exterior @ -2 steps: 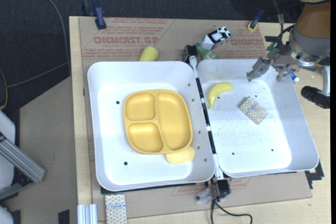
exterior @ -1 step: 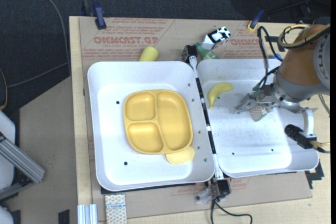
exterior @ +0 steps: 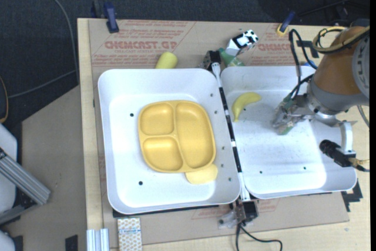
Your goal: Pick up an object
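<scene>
A yellow banana (exterior: 242, 104) lies in the right bin (exterior: 282, 182), close to its left wall and near the back. A yellow divided plate (exterior: 176, 136) fills the middle of the left bin (exterior: 117, 91), with a pale yellow flat piece (exterior: 201, 174) poking out from under its front right edge. My gripper (exterior: 284, 120) is low over the right bin's floor, about a hand's width right of the banana. A small greenish thing (exterior: 285, 128) shows at its tips, but I cannot make out whether it is held.
A yellow cylinder (exterior: 166, 60) lies on the cardboard behind the left bin. A black-and-white object (exterior: 243, 40) sits behind the seam between the bins. Cables (exterior: 305, 53) loop above the arm's orange band (exterior: 341, 62) at the right.
</scene>
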